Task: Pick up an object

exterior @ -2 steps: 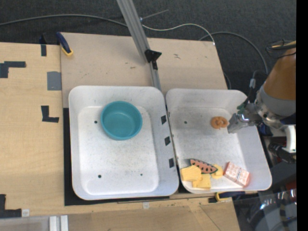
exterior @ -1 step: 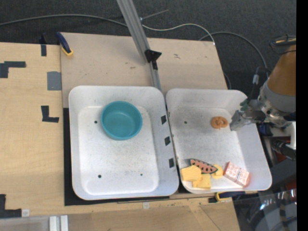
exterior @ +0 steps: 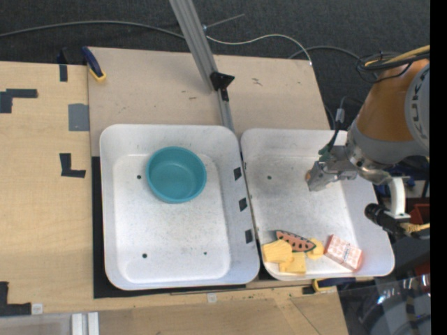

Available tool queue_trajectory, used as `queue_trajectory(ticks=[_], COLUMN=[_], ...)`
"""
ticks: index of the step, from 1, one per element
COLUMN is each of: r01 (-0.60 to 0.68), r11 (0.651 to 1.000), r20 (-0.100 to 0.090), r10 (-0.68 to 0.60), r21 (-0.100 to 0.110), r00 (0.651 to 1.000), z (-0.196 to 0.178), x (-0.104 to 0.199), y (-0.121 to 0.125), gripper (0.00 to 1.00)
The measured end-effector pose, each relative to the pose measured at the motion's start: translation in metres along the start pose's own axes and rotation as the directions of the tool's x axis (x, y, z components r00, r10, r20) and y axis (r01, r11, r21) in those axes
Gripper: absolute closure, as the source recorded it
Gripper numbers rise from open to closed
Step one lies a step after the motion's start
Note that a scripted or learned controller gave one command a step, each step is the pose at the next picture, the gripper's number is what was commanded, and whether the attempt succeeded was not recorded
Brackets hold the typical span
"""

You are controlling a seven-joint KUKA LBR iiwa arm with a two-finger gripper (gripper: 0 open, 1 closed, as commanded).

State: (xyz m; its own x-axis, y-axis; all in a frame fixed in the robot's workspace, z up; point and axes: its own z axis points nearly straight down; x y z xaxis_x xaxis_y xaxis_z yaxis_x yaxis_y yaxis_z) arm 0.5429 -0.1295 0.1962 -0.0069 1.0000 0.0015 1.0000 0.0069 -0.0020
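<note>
Hovering tool: above right bin, grip state unclear
Left bin: teal bowl
Right bin's near edge: yellow pieces, pink block

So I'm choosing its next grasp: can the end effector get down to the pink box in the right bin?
Probably yes. The end effector hangs over the right bin, and the pink box lies uncovered near the front corner, apart from the yellow pieces.

bench: pale wood | floor: dark carpet, cables | pole: slanted metal
</note>
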Motion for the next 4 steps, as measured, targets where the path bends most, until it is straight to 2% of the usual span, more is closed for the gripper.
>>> queue_trajectory(ticks=[1,3,4], r01=[0.001,0.0,0.001], r11=[1.0,1.0,1.0], r20=[-0.001,0.0,-0.001], r10=[-0.001,0.0,-0.001], r21=[-0.001,0.002,-0.001], r00=[1.0,1.0,1.0], z=[-0.014,-0.007,-0.024], x=[0.057,0.154,0.207], y=[-0.005,-0.022,-0.025], gripper=[1.0,1.0,1.0])
